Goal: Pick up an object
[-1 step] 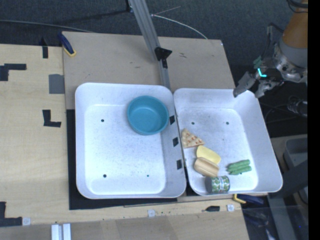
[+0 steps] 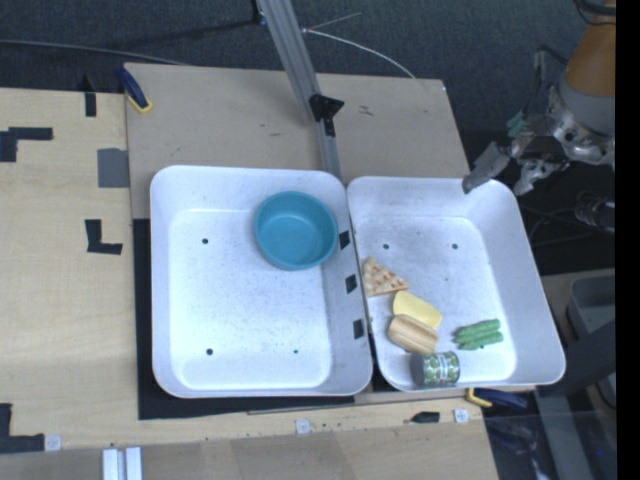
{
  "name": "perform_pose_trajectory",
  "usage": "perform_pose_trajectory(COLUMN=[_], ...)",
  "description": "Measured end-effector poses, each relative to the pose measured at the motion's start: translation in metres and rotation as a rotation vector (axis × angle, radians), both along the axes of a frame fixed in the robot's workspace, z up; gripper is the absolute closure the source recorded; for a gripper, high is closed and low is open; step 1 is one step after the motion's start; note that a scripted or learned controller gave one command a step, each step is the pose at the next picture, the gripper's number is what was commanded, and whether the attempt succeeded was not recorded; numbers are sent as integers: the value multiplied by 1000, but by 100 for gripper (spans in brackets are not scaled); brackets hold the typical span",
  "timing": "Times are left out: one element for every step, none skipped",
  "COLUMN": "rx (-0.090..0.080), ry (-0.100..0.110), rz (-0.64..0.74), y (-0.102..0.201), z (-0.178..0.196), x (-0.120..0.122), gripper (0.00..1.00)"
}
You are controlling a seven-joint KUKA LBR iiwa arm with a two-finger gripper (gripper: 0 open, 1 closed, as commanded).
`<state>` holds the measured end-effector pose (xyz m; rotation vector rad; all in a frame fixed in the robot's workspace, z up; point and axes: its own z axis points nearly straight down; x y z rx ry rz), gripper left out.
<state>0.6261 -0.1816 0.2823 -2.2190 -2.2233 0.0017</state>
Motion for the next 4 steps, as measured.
perform_pose_trajectory(rx=[0,1,0,-1], ry=[4,7,5,1], rz=[-1,-1,0,2], y=[-8,-9,-8,-8], z=[-53,-116,-162,-149], x=[6,9,2,4], gripper=[0,0,0,100])
